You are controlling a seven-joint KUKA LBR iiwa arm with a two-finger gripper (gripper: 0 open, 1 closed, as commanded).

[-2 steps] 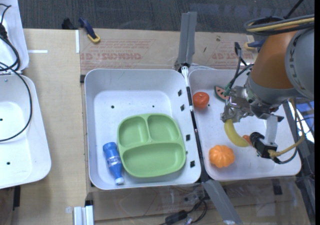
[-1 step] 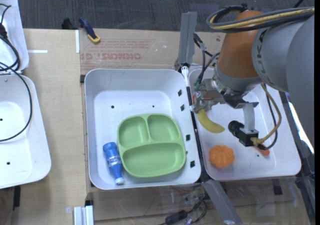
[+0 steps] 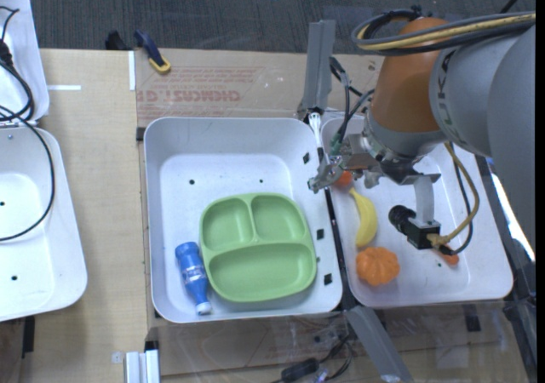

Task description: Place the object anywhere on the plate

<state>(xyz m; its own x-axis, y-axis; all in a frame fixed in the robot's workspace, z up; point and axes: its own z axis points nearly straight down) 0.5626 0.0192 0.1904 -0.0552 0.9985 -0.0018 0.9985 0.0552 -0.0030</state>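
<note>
The round orange fruit (image 3: 377, 265) and curved yellow banana (image 3: 365, 217) lie right of the green divided plate (image 3: 257, 247); the claw (image 3: 339, 170), its state hidden, should drop squarely first.

The wooden bench (image 3: 94, 92) bears two white bins (image 3: 170, 202) side by side.

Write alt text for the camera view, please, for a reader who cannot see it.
A grey and orange robot arm hangs over the right white bin, its gripper above a banana and an orange fruit. The left white bin holds a green divided plate with a blue bottle beside it.
</note>
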